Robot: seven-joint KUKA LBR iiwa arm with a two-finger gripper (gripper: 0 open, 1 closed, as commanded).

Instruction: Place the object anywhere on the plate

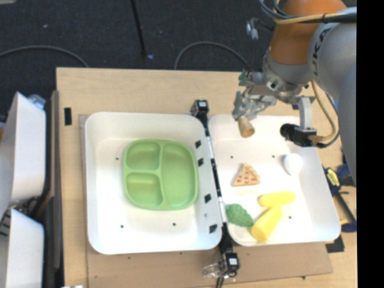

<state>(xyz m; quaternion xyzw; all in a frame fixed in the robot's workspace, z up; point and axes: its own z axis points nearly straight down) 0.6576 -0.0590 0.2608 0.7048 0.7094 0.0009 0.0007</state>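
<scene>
Tool (245, 117) clamped on a small tan cork-like object (246, 127), lifted over the right bin's (312, 221) far corner, likely for carrying. Green plate (161, 174) sits well to its left, in the other bin (102, 221).

Bright, even overhead light, soft shadows; the picture is slightly blurry.

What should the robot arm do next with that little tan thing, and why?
Probably carry it left toward the green plate. The gripper hangs over the right bin's far corner with a small tan object at its fingertips, while the plate sits in the left bin, across the divider.
</scene>
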